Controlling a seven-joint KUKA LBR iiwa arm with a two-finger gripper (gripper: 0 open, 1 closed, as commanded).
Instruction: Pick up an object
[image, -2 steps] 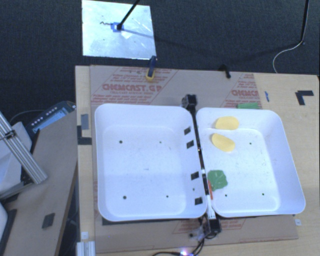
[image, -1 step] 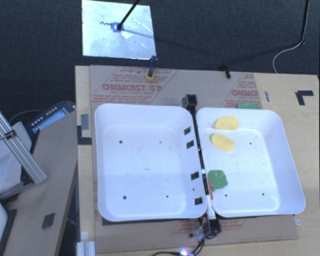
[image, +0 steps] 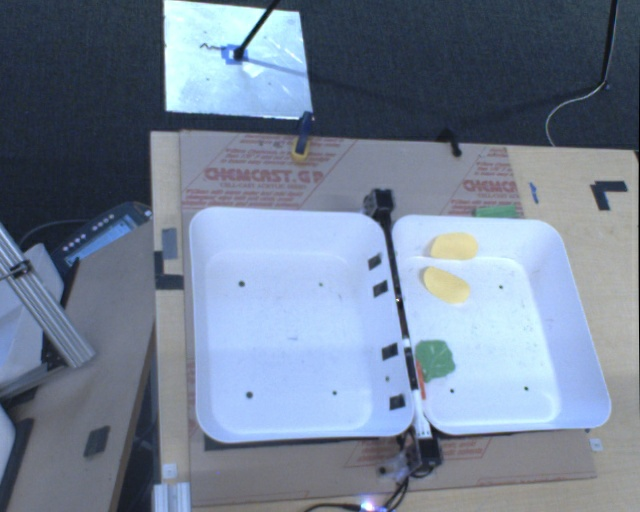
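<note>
Camera view: green piece (image: 435, 358) near right bin's (image: 560, 400) left wall.

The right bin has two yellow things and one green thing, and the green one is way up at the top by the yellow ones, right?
Not quite. The right bin does hold two yellow things and one green thing, but the camera view shows the green one lower down, near the bin's left edge, apart from the yellow ones above it.
</note>
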